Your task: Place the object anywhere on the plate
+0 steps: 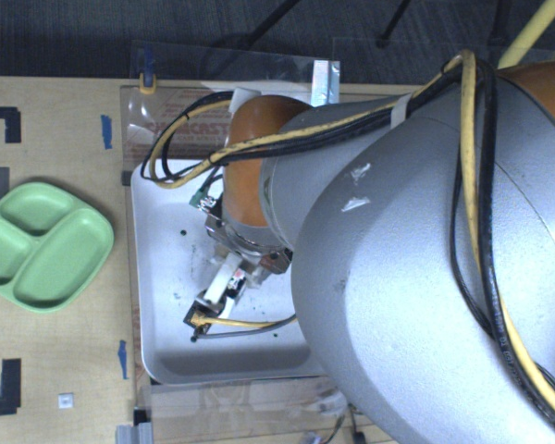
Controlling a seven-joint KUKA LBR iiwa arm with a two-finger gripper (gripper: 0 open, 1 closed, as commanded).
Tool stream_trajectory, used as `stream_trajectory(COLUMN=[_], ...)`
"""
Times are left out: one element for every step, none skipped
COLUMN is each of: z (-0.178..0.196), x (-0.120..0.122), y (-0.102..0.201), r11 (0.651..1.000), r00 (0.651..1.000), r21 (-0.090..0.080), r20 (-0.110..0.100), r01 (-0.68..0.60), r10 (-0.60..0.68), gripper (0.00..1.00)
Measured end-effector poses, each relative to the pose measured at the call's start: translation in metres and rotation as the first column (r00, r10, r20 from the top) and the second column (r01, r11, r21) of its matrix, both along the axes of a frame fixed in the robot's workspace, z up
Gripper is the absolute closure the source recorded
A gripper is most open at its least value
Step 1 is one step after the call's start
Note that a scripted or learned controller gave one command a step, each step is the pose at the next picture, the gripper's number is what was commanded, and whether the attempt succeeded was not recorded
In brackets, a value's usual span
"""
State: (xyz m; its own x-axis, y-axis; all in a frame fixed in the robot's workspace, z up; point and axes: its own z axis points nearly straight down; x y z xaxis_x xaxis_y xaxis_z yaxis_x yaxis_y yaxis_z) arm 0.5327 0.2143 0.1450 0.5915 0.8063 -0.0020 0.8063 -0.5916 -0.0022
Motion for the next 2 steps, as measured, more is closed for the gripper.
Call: stream_trajectory(z=[0.0086, 0.0088], x=[0.0966, 0.0965], y=[0.0113, 0.012], r11=[0.998, 0.998], r00=[0.998, 0.998], r21=[0.0, 0.0], r20=[0.0, 0.001], r01=[-0.063, -0.063], r10=[0.063, 0.063], gripper=[1.0, 0.0])
